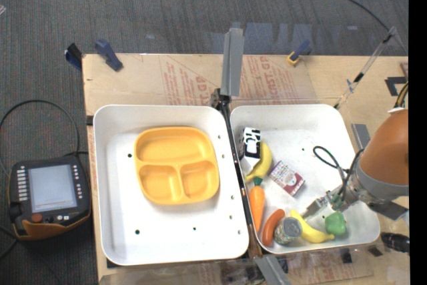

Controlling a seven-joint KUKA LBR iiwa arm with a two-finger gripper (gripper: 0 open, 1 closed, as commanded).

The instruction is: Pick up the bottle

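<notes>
While the bench point(167, 80) carries both white bins side by side, the left bin point(113, 210) serves as the landmark for everything else. Inside that left bin, toward its far half, lies a yellow divided tray point(177, 164). Touching the left bin along its right wall sits the right bin point(300, 118), and well to the right of the left bin the arm point(390, 160) leans in, its orange band above a grey wrist. The gripper point(325, 203) hangs low over the near part of the right bin; whether its jaws are open or closed cannot be told, since the tip is small and blurred.

Just right of the left bin's right wall lie a banana point(262, 162), an orange carrot point(257, 205) and a red pepper-like piece point(272, 226). Nearby at the far end of the banana rests a black-and-white item point(250, 141). Farther right sits a small pink carton point(287, 177). The bottle point(288, 231), lying with its round grey end toward the camera, is beside the red piece, touching a second banana point(311, 228). A green item point(335, 223) lies beyond that, close under the gripper.
</notes>
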